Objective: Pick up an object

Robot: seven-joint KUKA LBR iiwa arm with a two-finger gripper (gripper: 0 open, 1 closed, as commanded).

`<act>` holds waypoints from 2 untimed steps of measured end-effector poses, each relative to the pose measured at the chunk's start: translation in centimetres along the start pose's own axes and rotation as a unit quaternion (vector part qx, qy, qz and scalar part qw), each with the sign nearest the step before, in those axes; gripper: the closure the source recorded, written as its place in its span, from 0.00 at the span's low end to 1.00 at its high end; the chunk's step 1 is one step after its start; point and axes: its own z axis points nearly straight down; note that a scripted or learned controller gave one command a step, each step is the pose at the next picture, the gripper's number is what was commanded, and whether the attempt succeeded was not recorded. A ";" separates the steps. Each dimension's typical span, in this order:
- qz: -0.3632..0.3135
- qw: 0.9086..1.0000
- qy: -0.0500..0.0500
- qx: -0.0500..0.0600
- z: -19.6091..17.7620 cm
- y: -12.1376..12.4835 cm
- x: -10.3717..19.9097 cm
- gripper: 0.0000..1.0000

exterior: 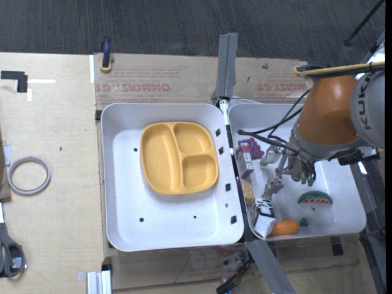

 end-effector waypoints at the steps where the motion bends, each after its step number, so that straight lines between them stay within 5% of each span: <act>1: 0.039 0.999 -0.001 0.000 0.0 -1.9 -5.7 0.00; 2: 0.040 0.999 -0.001 0.000 0.0 2.3 -9.6 0.00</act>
